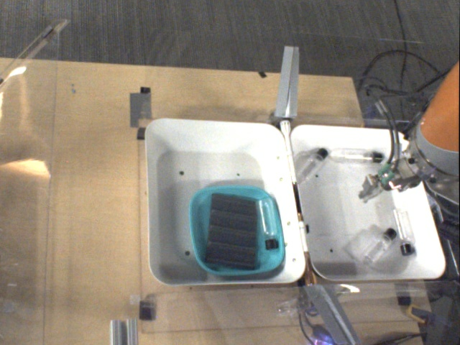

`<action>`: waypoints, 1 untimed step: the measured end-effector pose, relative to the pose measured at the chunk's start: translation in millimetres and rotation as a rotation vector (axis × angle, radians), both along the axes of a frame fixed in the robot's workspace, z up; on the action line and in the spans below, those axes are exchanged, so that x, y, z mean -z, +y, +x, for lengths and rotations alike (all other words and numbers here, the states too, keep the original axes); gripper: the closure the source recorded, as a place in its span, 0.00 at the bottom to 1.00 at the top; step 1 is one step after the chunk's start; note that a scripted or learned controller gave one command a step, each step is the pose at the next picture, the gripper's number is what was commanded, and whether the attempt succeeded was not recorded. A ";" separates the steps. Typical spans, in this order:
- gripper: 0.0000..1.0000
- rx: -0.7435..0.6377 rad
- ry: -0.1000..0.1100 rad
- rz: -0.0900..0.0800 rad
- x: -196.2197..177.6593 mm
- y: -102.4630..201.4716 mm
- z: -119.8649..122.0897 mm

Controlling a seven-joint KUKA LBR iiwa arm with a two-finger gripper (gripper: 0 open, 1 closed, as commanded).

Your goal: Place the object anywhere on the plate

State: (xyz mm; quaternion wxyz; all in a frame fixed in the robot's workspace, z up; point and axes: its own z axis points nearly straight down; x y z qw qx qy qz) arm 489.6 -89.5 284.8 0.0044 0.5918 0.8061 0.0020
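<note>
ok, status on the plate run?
Gripper over right bin, fingers unclear. Plate in left bin carries dark ridged block plus clear tube. More clear tubes lie in right bin.
</note>
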 end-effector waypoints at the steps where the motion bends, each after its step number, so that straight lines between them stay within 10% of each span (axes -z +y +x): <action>1: 1.00 -0.008 0.006 0.002 93.4 59.3 71.4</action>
